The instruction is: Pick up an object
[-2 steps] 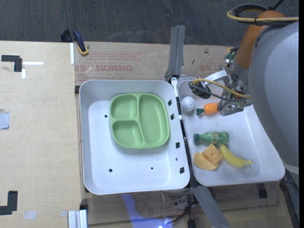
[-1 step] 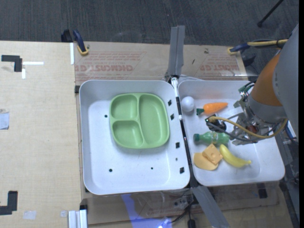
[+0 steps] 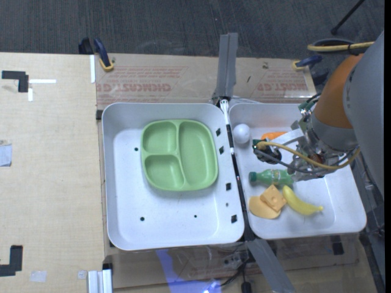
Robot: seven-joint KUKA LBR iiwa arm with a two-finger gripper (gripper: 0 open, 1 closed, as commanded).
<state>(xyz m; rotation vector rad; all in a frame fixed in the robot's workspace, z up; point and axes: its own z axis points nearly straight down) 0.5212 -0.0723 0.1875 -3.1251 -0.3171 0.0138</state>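
My gripper hangs low over the middle of the right bin, half hidden by cables and the wrist. Just left of it and below, a small green bottle lies on its side, its right end reaching under the gripper. A yellow banana lies in front of the gripper, beside an orange cheese-like wedge. A white ball rests near the bin's back left corner. An orange piece peeks out behind the wrist.
The left bin holds a green divided plate at its middle. A raised divider separates the two bins. The grey arm with its orange band covers the right bin's back right part.
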